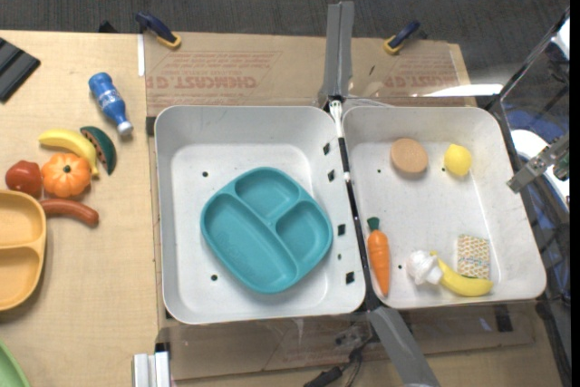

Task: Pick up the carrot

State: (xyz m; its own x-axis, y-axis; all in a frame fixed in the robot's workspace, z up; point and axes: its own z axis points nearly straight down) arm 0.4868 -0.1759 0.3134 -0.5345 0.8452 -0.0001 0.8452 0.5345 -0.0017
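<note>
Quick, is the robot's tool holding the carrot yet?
Tool: open or closed cannot be told. The carrot lies in the right bin, apart from it.

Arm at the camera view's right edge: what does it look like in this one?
Little of it is in frame. The gripper reads as a pale grey, angular metal piece just outside the right bin, with a whitish part above it. Cables and markings are too small to tell.

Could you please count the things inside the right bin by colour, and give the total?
Orange: 1, the carrot
Yellow: 2, the lemon and the banana
Tan: 2, the round bun and the cracker
White: 1, the garlic
Total: 6
</note>
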